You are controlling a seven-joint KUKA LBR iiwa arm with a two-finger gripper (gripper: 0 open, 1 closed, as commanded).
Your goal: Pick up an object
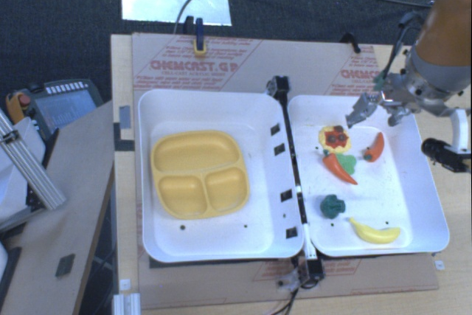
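While the arm (442,33) reaches in from 3 o'clock, the gripper (380,111) hangs over the right bin (435,221) near its 12 o'clock rim, fingers spread wide with nothing between them. Just below it lies a yellow pizza slice toy (334,136); an orange chili (374,147) sits at that toy's 3 o'clock, a carrot (340,167) at its 6 o'clock. A green broccoli piece (332,206) and a banana (375,232) lie toward the bin's 6 o'clock edge. The left bin (151,111) holds a yellow divided tray (199,173).
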